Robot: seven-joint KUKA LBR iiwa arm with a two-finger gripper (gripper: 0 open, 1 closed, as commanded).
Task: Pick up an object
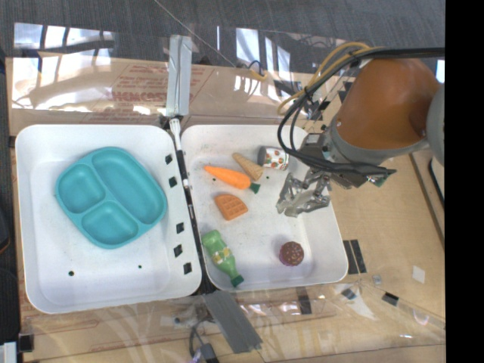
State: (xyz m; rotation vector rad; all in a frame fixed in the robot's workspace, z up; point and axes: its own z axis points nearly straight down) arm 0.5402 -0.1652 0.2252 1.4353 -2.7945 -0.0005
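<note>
My gripper (301, 203) hangs over the right side of the right bin (333, 237), with nothing visible between its fingers. To its left lie an orange carrot (228, 176), a tan cone (247, 165) and an orange waffle-like piece (231, 206). A small printed can (273, 157) lies just up and left of the gripper. A dark red ball (291, 253) rests below the gripper near the bin's front. A green bottle (220, 257) lies at the front left corner.
The left bin (38, 278) holds a teal divided plate (110, 196). A grey divider (178, 89) runs between the bins. Cables (302, 104) loop above the wrist, and the orange band (386, 104) looms over the bin's right rim.
</note>
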